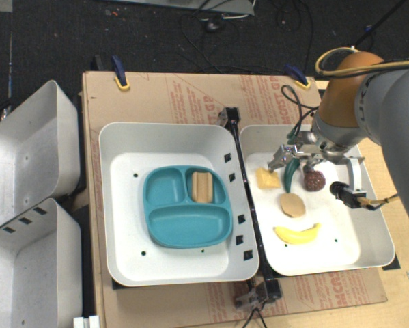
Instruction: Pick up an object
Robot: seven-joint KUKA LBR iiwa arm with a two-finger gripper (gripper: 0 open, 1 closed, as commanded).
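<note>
The end effector (292,171) hangs low in the right bin (375,248), fingers spread and holding nothing, between a yellow cheese wedge (267,179) and a dark red fruit (314,180). The fruit looks light, firm and rounded, so likely to roll; grip it across its middle. The arm (368,101) reaches in from the right, wrist bent down.

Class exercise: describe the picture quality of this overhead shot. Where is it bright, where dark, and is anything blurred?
Camera view: even overhead light, with both white bins bright and slightly washed out; the floor behind the bench is nearly black; soft shadows fall beside the banana and under the gripper; the teal tray is reasonably sharp; the whole image is grainy, and small food items lack detail.
</note>
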